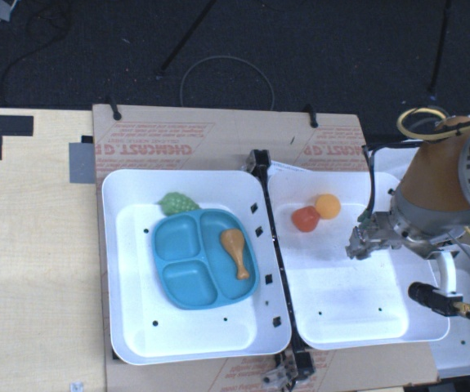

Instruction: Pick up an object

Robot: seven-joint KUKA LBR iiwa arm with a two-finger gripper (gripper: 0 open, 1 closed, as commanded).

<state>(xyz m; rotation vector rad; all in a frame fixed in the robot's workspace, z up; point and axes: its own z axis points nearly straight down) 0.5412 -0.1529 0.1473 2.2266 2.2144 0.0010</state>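
Camera view puts your pincer [359,249] right of the red ball [305,218], slightly nearer you; orange ball [328,206] touches it behind. Pincer opening: cannot tell.

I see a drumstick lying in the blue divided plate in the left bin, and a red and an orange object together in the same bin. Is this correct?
Not quite. The drumstick does lie in the blue divided plate in the left bin, but the red object and the orange object sit together in the right bin, as the camera view shows.
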